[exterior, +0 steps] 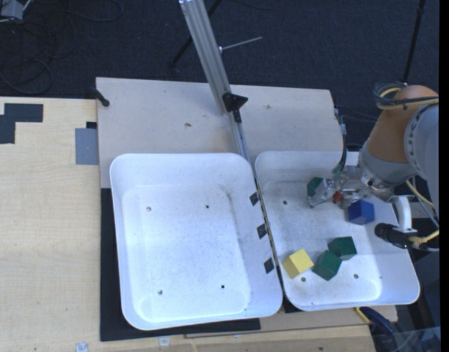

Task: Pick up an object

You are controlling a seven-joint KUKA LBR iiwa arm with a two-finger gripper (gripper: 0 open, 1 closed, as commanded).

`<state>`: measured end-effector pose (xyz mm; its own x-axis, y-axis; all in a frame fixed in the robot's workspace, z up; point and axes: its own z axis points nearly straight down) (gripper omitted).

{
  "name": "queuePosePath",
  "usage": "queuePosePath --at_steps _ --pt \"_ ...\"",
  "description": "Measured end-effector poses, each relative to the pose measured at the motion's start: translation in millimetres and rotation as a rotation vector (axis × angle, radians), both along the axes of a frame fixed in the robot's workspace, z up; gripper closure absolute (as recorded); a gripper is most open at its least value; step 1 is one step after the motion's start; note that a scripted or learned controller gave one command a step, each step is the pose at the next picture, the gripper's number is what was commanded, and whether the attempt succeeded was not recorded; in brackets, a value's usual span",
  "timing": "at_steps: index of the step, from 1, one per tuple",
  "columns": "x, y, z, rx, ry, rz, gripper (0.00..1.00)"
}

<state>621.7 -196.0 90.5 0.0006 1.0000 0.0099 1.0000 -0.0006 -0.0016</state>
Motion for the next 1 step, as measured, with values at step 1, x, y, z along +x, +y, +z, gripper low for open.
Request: queuePosePath --at_steps 1 --pt "36.4 16.4 -1.9 -0.005 0.056 -0.011 0.0"
